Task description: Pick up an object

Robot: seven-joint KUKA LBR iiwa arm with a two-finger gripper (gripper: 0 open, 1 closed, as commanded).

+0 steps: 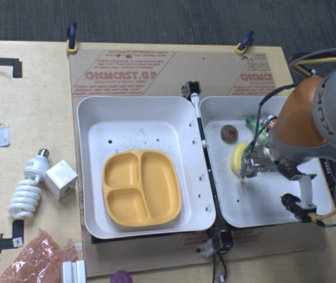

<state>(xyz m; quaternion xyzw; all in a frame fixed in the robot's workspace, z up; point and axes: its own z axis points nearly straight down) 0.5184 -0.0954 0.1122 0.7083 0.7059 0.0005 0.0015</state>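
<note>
In the right bin (262, 214) lie a yellow rounded object (237, 156), a small brown round object (229, 133) and a green object (253, 124) partly hidden behind the arm. My gripper (247, 168) is low in this bin, right against the yellow object's right side. The grey and orange wrist covers much of the bin's right half. A yellow divided plate (141, 187) lies in the left bin (127, 114).
Outside the bins, on the bench at the left, lie a white spiral light bulb (28, 188), a small white cube (61, 179) and a pink mesh bag (35, 258). A black divider (203, 143) runs between the two bins.
</note>
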